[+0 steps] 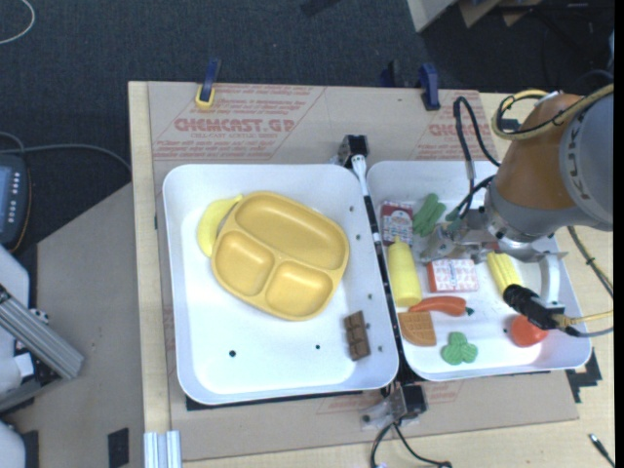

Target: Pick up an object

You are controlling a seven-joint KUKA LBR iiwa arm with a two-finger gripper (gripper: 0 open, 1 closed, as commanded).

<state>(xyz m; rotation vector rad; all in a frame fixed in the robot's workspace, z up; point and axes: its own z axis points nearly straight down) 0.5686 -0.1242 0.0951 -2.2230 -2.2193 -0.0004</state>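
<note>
A glossy yellow plastic divided tray point(280, 254) and a small brown chocolate-bar piece point(357, 334) are seen in the left white bin point(185, 261), while "CHEMCAST" is read in red on the brown board point(244, 115) covering the counter. In the right bin point(565, 354) are gathered toy foods: a smooth yellow cylinder point(403, 271), a red-printed packet point(453, 277), a carrot point(441, 306), broccoli point(458, 349) and a tomato point(526, 331). The tool point(466, 244) is lowered just above the packet, with the cylinder beside it; whether it is open cannot be told.
</note>
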